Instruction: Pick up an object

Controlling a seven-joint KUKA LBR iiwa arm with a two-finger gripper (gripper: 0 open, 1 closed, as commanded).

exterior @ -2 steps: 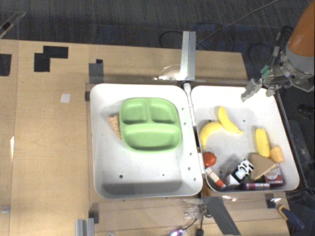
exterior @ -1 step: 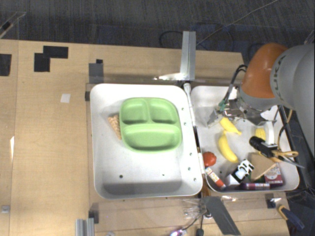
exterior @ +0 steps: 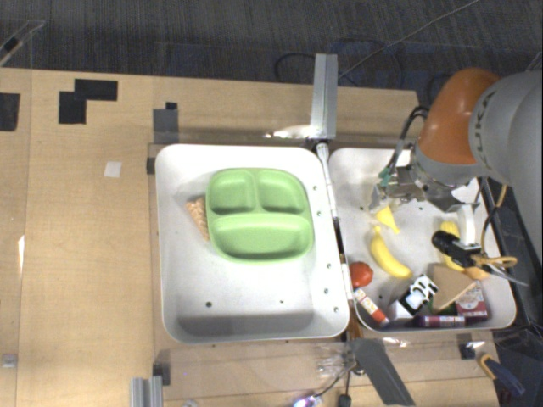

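My gripper (exterior: pixel 392 190) hangs low over the back of the right bin (exterior: pixel 356 170), on the grey arm with the orange band that comes in from the right. Just in front of it lies a small yellow piece (exterior: pixel 387 218), and a banana (exterior: pixel 388 258) lies a little nearer still. A red round fruit (exterior: pixel 361 273) sits by the bin's left wall. Along the front lie a red-and-white marker (exterior: pixel 371 305), a black-and-white object (exterior: pixel 418 295), a brown wedge (exterior: pixel 454 287) and a dark pen (exterior: pixel 450 318). Nothing shows between the fingers.
The left bin (exterior: pixel 246 312) holds a green divided plate (exterior: pixel 258 213) with a tan textured item (exterior: pixel 198 217) tucked at its left edge. A metal post (exterior: pixel 325 100) stands behind the wall between the two bins. Another yellow piece (exterior: pixel 448 229) lies under the arm.
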